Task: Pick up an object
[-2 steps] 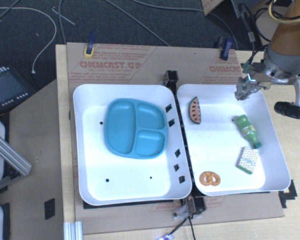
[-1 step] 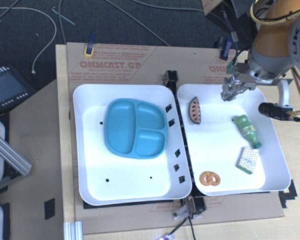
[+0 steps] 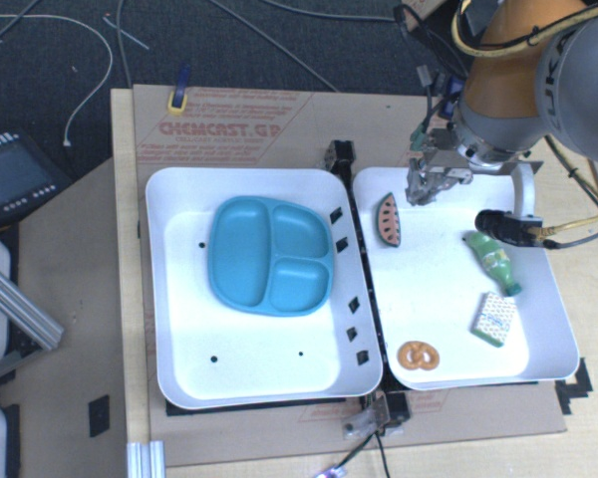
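Red and green, the watermelon slice point(image 3: 387, 220) is lying in the right bin point(image 3: 548, 366), close to the wall between the bins. Your hand point(image 3: 426, 191) is hanging just beside it, up and to the right. You cannot tell if the hand is open or closed. The slice is looking like a light, hard, smooth toy, so you should be pinching it across its thin sides.

A turquoise divided plate point(image 3: 271, 256) sits in the white left bin point(image 3: 179, 207). In the white right bin point(image 3: 553, 342): a red-and-green watermelon slice point(image 3: 388, 220), a green bottle point(image 3: 494, 261), a golden-brown pretzel point(image 3: 418, 356), and a white box point(image 3: 494, 320) with green pattern.
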You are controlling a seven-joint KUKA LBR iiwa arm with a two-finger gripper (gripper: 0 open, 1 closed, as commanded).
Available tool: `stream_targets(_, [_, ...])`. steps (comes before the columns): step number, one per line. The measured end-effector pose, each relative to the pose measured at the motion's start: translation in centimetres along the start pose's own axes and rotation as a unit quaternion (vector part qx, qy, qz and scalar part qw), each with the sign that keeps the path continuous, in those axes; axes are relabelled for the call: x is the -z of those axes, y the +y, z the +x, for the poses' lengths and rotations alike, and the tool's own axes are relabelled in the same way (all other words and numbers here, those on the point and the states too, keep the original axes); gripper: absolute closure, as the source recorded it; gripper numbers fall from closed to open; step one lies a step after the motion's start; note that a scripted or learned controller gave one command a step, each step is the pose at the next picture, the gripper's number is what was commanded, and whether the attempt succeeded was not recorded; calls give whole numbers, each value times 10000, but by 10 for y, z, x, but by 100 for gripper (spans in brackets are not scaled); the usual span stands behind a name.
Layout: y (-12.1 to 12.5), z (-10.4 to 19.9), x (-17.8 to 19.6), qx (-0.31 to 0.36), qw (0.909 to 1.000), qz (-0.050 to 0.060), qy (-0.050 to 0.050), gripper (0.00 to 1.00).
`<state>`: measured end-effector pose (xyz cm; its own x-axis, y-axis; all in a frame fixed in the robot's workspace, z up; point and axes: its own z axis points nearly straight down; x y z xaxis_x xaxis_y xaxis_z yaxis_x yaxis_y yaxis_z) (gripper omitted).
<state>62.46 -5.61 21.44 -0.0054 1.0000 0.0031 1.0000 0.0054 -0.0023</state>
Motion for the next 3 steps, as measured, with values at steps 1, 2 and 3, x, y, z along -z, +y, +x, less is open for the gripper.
stream_targets(1, [-17, 47, -7, -9, 10000, 8, -4, 100])
stream_targets(2, [-34, 98, -12, -1, 10000, 10, -3, 100])
stream_targets(3, [-55, 142, 5, -8, 10000, 4, -5, 100])
